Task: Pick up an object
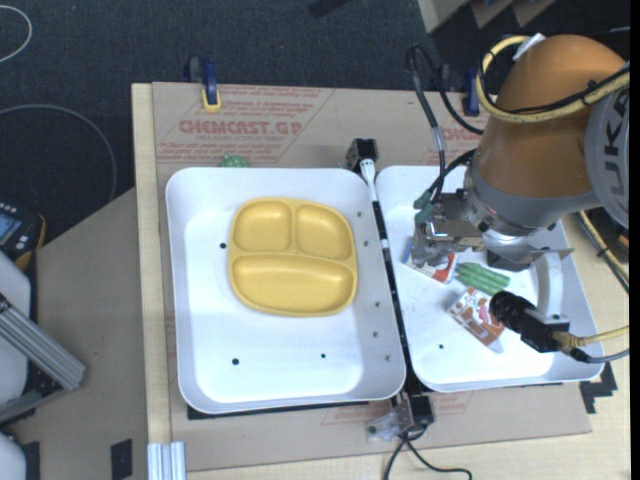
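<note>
Objects to pick: a small pile of packets lies in the right bin, directly beneath and just beside the jaws; one is green, another red and white.
Jaws: low over the left part of the right bin, at the end of the arm; I cannot tell whether they are open or closed, nor whether they touch a packet.
Arm: its orange dome hangs over the right bin, hiding part of the contents.
Left bin: well to the jaws' far side; it carries a yellow divided plate.
Likely reason for pose: judging by position, the jaws are lowered here because the packets cluster at this spot.
Desk: brown board under both bins.
</note>
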Tool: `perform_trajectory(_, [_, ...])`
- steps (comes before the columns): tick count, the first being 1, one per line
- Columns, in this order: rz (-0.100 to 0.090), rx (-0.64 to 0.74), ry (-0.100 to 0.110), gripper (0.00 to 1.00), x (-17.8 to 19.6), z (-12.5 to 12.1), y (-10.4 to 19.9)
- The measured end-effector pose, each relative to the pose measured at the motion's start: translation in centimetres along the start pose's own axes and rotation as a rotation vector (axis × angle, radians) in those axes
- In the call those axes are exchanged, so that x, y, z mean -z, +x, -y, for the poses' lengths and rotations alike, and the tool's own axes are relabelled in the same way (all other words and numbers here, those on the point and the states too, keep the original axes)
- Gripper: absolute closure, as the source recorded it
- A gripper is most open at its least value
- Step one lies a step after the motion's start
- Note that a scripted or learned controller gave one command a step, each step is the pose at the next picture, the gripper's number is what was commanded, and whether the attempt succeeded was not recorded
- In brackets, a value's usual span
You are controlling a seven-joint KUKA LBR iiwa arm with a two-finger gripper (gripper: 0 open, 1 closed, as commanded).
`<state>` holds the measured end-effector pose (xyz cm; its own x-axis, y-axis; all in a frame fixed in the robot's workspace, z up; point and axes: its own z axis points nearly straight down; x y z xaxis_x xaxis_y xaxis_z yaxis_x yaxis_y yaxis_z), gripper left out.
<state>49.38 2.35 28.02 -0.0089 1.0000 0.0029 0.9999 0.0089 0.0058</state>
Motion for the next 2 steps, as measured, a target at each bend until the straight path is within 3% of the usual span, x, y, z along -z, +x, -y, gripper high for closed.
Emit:
perform_trajectory(1, [-0.001, 0.0, -0.006, 1.0, 9.6, 1.3, 5.2])
perform_trajectory(2, [0.0, -0.002, -0.002, 1.0, 14.3, 1.2, 11.3])
